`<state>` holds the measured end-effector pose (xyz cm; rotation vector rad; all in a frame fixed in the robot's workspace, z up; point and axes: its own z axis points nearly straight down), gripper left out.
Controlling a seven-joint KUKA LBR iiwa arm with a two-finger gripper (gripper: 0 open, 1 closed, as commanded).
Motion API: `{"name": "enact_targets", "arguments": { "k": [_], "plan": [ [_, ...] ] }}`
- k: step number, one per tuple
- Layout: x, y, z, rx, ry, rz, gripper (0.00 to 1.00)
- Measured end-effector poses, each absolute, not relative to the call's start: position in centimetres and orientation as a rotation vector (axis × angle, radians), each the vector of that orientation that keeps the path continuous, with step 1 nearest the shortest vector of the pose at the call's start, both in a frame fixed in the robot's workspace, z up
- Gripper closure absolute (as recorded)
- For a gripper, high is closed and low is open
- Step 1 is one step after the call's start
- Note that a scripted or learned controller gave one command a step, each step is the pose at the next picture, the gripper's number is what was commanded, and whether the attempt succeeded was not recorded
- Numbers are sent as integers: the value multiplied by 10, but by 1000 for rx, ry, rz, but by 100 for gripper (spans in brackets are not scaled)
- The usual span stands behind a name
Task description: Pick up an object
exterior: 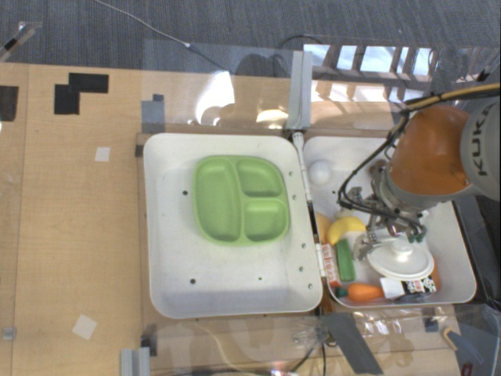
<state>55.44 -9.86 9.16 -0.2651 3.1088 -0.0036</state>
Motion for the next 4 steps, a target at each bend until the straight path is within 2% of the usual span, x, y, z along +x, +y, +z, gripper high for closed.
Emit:
{"name": "enact_targets", "arguments": {
  "k": [1,2,3,4],
  "plan": [
    [539,-89,92,-183,3111,-7,0],
    [561,-117,91,-96,3122,-2,0],
    [571,-191,90,-138,3118,-6,0],
    [640,-102,89,-112,3124,5,0]
  ]
}}
